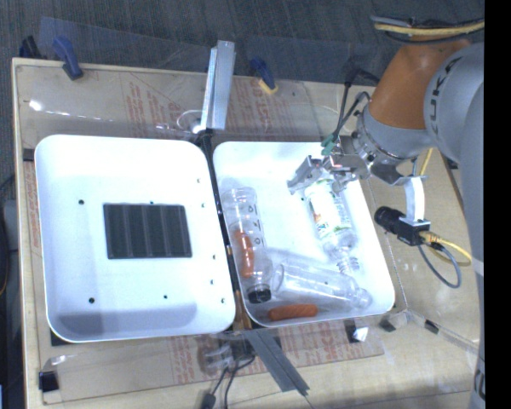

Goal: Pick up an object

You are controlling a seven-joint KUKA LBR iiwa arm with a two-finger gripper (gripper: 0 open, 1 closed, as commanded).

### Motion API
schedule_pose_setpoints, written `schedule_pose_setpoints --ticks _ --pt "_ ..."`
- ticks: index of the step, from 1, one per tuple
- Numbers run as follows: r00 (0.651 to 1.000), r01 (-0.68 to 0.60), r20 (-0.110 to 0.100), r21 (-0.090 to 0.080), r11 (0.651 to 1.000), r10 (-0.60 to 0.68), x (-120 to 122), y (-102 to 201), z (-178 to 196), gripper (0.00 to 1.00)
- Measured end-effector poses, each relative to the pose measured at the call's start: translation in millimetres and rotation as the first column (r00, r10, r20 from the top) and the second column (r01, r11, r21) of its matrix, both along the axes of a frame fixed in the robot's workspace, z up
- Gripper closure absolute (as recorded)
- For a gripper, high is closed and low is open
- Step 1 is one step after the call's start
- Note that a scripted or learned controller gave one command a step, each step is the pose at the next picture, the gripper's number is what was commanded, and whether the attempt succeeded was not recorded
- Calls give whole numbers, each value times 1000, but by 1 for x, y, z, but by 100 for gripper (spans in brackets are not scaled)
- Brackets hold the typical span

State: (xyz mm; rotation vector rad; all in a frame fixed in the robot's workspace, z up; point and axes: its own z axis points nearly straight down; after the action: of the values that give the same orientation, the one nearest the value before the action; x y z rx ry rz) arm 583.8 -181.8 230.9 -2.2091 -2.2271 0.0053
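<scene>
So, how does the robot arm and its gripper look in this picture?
The arm is grey with a broad orange band above the wrist and dark lettering on its side. Thin dark cables run along the wrist. The gripper is a small silver-grey metal part with a little green spot near its base.

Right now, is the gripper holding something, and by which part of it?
It cannot be told. The gripper sits at the upper end of a clear bottle in the right bin, but no grasp shows.

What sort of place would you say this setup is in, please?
Probably a robotics lab's grasping test bench: a KUKA arm reaching over two white bins, blue clamps holding the board, loose cabling.
</scene>
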Motion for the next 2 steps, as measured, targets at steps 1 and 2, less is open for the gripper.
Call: schedule_pose_setpoints --ticks 1,2 --pt "1000 -31 -1 1 1000 31 6 -28 -30 0" --pt "999 -41 3 0 999 41 8 -28 -22 0"
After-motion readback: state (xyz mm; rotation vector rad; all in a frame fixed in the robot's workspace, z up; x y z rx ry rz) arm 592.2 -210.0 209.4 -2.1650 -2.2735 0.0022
